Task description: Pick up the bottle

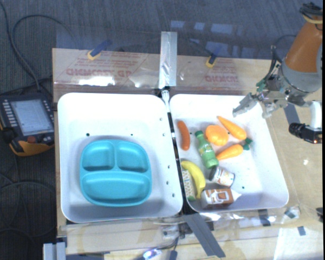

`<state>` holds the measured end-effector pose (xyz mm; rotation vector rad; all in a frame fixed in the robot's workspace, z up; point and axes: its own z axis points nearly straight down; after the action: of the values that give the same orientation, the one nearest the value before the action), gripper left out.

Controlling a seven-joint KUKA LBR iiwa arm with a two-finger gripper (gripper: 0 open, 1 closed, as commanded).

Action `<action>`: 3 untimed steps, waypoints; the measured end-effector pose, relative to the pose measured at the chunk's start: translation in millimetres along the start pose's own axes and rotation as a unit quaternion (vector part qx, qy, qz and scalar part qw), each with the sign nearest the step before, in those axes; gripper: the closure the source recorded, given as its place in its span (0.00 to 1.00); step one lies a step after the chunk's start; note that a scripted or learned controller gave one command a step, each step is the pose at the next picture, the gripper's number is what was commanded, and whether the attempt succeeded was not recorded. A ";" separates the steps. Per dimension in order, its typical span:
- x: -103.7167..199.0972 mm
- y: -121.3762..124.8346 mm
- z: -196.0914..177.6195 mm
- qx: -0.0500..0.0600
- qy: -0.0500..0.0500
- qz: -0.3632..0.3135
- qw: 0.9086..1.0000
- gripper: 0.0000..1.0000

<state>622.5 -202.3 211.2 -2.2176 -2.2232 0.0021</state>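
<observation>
The green bottle (207,151) lies on its side near the middle of the right bin (271,161), its cap end toward the far side, between a red-orange sausage (183,135) on its left and a heap of orange vegetables on its right: a pepper (216,135), one carrot (231,126) behind it and another carrot (230,151) just beside the bottle. A banana (192,176) lies close to the bottle's near end, with a small can (222,176) and a brown carton (218,197) nearer the front rim. The pincer (254,103) hovers over the far right corner of that bin, well apart from the bottle, its fingers spread and holding nothing. The left bin (70,118) carries a blue divided plate (116,171). Both bins sit on the desk (298,161).
</observation>
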 end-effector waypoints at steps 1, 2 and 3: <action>69.6 44.3 68.3 0.000 -0.001 -0.040 0.999 0.00; 82.4 0.0 121.1 -0.005 -0.002 -0.160 0.987 0.00; 101.7 -73.8 120.0 -0.007 -0.003 -0.225 0.974 0.00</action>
<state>548.2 -100.8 91.4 -1.6675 -2.6777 -0.0084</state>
